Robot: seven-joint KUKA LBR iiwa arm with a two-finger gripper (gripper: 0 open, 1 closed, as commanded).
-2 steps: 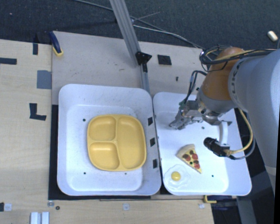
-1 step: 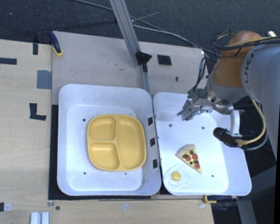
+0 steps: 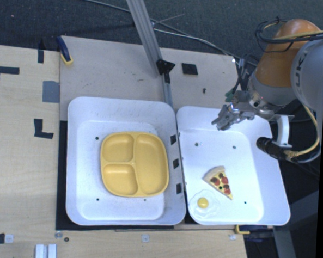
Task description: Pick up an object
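A toy pizza slice (image 3: pixel 220 181) with red toppings lies in the right bin (image 3: pixel 254 213), near its middle front. A toy fried egg (image 3: pixel 203 203), white with a yellow yolk, sits at that bin's front left corner. A yellow divided plate (image 3: pixel 134 164) rests in the left bin (image 3: pixel 85 121). My gripper (image 3: pixel 225 122) hangs over the back of the right bin, well behind the pizza slice, with nothing visible between its fingers. The fingers point down and to the left and look close together.
A slanted metal pole (image 3: pixel 150 38) rises behind the bins. The arm's grey body and orange band (image 3: pixel 283 57) fill the back right. A black cable (image 3: pixel 291 153) loops beside the right bin's right edge.
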